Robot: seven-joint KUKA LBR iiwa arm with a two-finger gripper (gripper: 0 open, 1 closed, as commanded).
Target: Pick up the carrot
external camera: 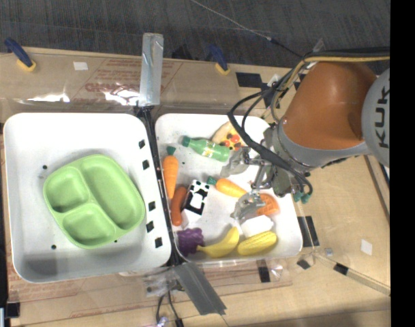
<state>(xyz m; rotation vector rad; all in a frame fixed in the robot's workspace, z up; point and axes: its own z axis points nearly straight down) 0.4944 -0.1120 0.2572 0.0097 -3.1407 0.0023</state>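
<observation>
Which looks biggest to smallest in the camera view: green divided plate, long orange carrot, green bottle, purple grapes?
1. Green divided plate, by far.
2. Long orange carrot.
3. Green bottle, slightly shorter.
4. Purple grapes, smallest.

Green plate, bottle, banana

White letters "KU" stand on the grey arm (cut off at the edge) — nothing else legible.

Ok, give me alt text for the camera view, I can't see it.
The robot's hand hovers low over the right bin, which holds toy food, a carrot lying along its left wall. The left bin holds a green divided plate.
</observation>
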